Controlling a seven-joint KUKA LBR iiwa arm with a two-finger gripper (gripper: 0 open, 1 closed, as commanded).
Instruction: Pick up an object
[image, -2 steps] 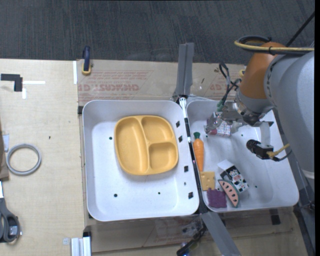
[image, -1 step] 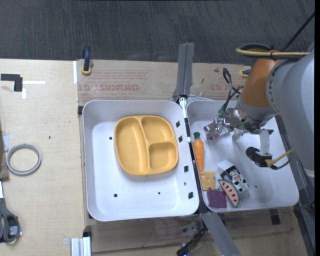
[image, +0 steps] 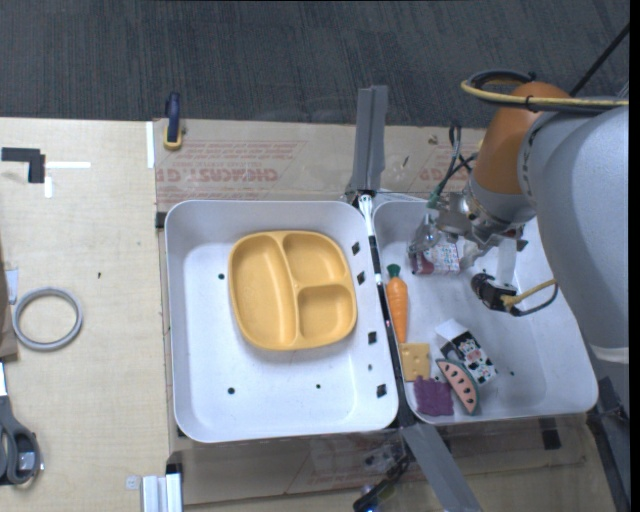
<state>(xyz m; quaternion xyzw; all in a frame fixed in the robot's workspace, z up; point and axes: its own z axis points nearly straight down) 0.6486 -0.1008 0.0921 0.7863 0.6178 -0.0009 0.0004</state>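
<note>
In the right bin (image: 560, 395) | fingers (image: 437, 245) closed on a clear red-and-white packet (image: 440, 258) | carrot (image: 397, 303) nearby, apart

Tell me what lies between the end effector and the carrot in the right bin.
Nothing visible does. The end effector sits at the right bin's far end, and bare white floor separates it from the carrot lying along the left wall.
</note>
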